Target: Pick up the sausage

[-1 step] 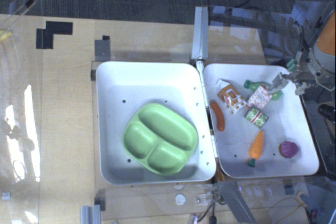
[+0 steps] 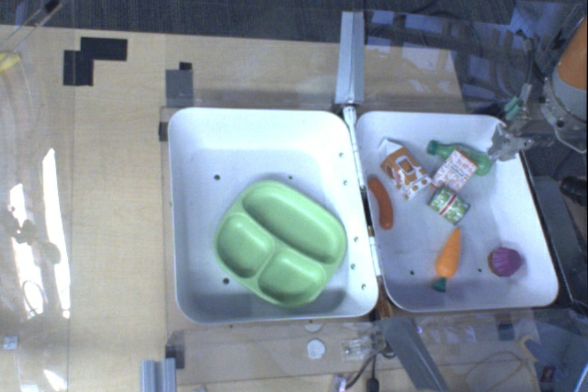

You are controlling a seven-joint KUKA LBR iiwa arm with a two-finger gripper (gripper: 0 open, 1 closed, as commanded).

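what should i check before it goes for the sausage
1. Sausage in view, lying in the right bin by its left wall: ok.
2. Top of sausage uncovered: ok.
3. Clear of the small carton beside it: ok, a narrow gap.
4. Gripper above the sausage: not ok, it sits at the bin's far right corner.
5. Fingers open: cannot tell.
6. Room at the wall side: cannot tell.

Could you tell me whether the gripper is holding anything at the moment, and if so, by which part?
Nothing is held. The gripper sits at the right bin's far right edge, while the sausage lies untouched by the bin's left wall.
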